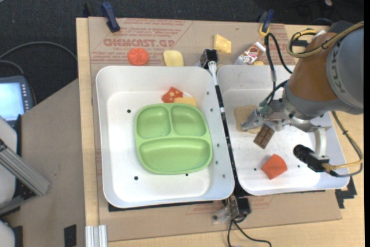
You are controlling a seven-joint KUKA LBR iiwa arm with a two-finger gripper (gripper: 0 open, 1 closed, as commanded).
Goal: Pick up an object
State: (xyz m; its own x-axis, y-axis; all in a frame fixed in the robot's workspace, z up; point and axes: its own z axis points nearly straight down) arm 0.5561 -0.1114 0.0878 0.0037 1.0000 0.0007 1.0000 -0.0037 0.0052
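The gripper (258, 123) hangs low over the right bin (289, 185), placed there because the loose items for picking lie in that bin. A brown block (263, 136) sits directly beneath the gripper, tilted, apparently touching it; whether it is actually gripped cannot be told, nor can the tool's state. An orange block (274, 166) lies near, toward the front edge. The left bin (115, 182) carries a green divided plate (172, 138), well apart from the arm.
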